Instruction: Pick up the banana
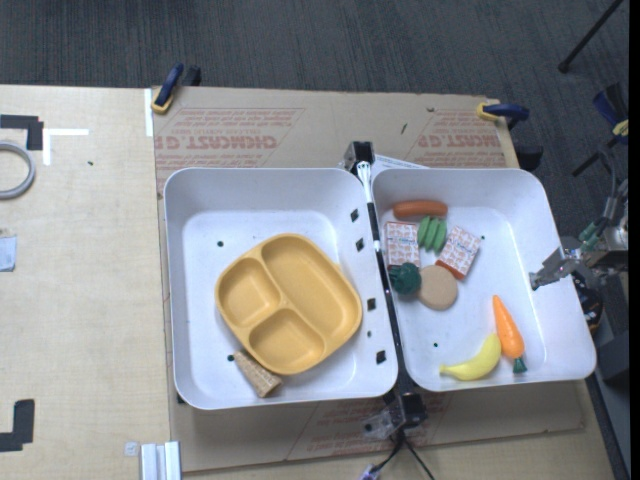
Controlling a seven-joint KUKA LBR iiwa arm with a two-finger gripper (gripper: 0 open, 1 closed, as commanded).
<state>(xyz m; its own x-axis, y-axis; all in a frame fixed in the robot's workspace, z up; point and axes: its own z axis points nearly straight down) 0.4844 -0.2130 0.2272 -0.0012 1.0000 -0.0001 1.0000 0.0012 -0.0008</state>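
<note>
Single fixed camera above bench (80, 268), looking down at a slant; both bins (190, 268) centre frame (moderate distance).

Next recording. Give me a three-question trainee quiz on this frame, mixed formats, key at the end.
1. True or false: the banana lies on the yellow divided plate.
2. Which item lies right beside the banana? A) hot dog B) carrot C) broccoli
3. Fill in: the gripper sits at the right bin's ______ edge.

Key:
1. False; it lies in the right bin, near the front wall.
2. B
3. right
</note>
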